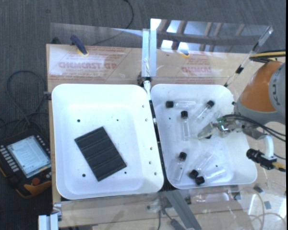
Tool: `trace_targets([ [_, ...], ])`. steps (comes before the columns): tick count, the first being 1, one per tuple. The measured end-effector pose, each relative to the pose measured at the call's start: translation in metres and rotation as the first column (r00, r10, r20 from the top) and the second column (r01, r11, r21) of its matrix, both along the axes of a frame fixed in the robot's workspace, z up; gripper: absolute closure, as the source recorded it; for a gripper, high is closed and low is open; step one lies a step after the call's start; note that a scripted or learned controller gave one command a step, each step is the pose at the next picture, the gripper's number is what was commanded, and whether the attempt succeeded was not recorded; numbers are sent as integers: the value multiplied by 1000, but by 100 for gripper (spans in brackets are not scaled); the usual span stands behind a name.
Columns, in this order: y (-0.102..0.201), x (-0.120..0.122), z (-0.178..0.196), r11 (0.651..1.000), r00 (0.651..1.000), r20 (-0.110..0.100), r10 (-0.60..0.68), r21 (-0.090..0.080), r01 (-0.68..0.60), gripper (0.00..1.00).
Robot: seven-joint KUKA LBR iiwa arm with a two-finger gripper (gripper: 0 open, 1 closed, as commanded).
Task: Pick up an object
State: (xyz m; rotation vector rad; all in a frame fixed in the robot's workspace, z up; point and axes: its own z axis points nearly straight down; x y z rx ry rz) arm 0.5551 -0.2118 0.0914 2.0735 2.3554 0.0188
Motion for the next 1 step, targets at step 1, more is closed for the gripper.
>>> trace_targets([
  [1,-2,90,50,998,998,-9,67,-11,-67,0],
])
